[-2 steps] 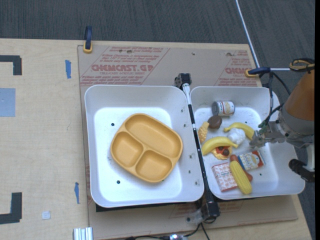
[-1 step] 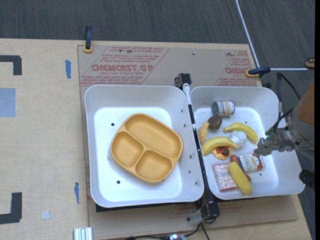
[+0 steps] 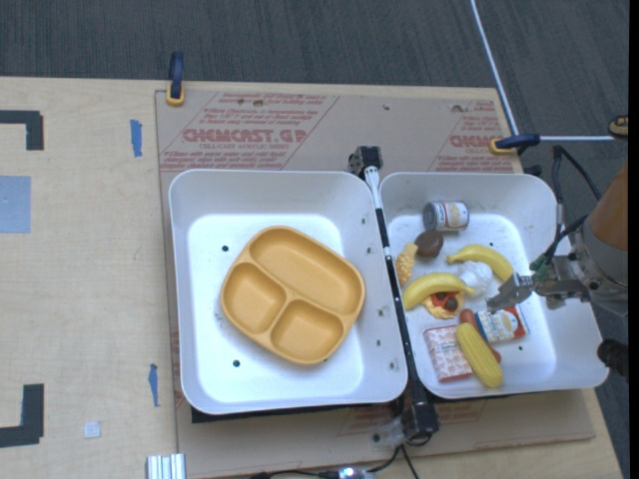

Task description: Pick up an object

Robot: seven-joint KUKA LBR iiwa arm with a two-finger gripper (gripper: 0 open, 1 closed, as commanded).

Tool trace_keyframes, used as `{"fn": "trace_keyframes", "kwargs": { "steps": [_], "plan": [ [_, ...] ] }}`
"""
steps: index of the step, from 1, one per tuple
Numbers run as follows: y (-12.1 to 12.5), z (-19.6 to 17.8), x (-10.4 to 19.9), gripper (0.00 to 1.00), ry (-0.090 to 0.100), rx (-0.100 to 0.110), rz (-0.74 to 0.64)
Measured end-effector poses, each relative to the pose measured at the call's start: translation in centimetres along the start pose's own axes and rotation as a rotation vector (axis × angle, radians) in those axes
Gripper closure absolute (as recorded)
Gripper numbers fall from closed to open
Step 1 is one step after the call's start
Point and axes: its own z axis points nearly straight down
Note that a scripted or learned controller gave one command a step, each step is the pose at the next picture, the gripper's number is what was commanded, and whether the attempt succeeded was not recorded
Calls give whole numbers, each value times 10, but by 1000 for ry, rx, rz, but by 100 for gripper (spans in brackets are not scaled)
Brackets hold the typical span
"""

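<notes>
- A grey robot arm reaches in over the right edge of the right bin [image 3: 539, 193], its gripper [image 3: 511, 293] low among a heap of toy food near the bin's middle.
- Whether the gripper is open or closed cannot be told from this angle; nothing is seen held in it.
- The gripper's tip sits just beside a small red-and-white carton [image 3: 499, 324], with a crumpled white item [image 3: 477, 279] touching it on the left.
- Two bananas lie close by: one [image 3: 481, 258] toward the bin's far edge, another [image 3: 433, 287] toward its left wall.
- A corn cob [image 3: 480, 354] and a pink packet [image 3: 445, 353] rest near the bin's front edge; a small can [image 3: 445, 215] and a brown lump [image 3: 428, 243] sit near the far edge.
- The left bin [image 3: 190, 198] carries a yellow divided plate [image 3: 291, 294] at its centre.
- The step in hand appears to be the approach for a grasp, the carton the likeliest target.
- Done well, the grasp would likely close across the carton's narrow sides, squarely and low.
- The crowding is the hazard: the corn cob and the white item touch the carton and could be caught or nudged.
- A straight lift would probably keep the neighbours from snagging.
</notes>
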Motion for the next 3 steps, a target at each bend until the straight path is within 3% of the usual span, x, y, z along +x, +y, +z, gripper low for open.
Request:
{"fn": "trace_keyframes", "kwargs": {
  "steps": [1, 2, 3],
  "plan": [
    [4, 88, 50, 0, -4, -13, 1],
    [7, 76, 49, 100, -8, -25, 2],
    [1, -6, 126, 100, -1, -2, -1]
  ]
}}
